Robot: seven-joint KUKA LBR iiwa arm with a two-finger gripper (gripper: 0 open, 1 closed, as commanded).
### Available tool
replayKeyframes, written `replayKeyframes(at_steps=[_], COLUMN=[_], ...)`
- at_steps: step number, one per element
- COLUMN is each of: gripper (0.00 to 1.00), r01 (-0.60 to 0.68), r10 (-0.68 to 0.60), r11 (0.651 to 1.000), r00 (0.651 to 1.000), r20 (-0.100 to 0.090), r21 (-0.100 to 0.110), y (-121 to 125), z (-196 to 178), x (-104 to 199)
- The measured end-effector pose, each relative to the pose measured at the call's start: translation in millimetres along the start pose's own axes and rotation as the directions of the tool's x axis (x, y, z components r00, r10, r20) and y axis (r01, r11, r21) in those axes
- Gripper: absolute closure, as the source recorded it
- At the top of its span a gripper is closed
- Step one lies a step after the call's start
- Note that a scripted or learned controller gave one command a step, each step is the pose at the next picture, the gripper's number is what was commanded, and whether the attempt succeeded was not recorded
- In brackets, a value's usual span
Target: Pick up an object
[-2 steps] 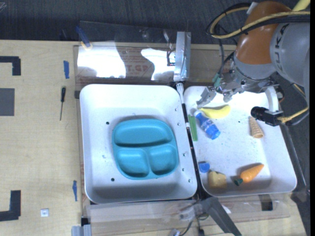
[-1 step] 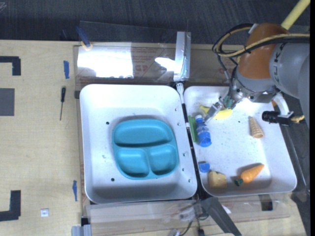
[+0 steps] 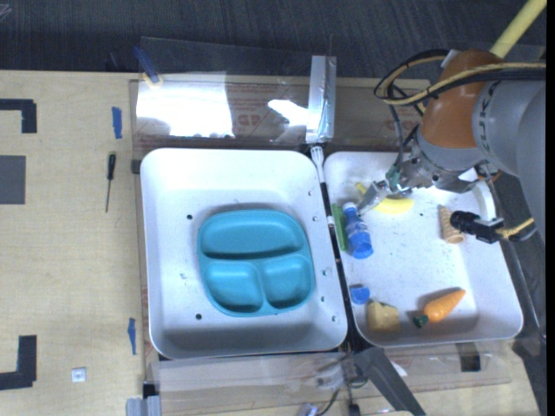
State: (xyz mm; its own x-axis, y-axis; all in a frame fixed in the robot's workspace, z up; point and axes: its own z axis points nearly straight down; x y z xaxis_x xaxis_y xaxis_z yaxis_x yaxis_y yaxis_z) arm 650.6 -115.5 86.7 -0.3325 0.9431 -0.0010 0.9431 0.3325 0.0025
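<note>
Nearest my viewpoint, along the front of the right bin (image 3: 499, 319), I read a pale lump (image 3: 382, 315) and a carrot (image 3: 440, 305), both well below the pincer (image 3: 381, 192). Far to the pincer's left, the left bin (image 3: 165, 180) holds a blue tray (image 3: 256, 260), smooth plastic with three compartments. Just left and below the pincer lies a bottle (image 3: 355, 231), blue, cylindrical, on its side. Directly at the pincer sits a yellow piece (image 3: 397, 204), flat and glossy. To its right lies a brush (image 3: 449, 224), tan and bristled. I cannot tell the pincer's opening; the tips blur against the bin floor. Nothing is lifted: I judge the pick not yet done, with grasp and lift remaining.
</note>
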Motion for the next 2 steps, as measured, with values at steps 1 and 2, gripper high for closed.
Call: replayKeyframes(at_steps=[1, 2], gripper=[1.0, 1.0], r01=[-0.001, -0.238], r10=[0.001, 0.238], r11=[1.0, 0.971], r00=[1.0, 0.971], r20=[0.005, 0.0], r21=[-0.008, -0.006], y=[2, 40], z=[-14, -101], x=[-1, 59])
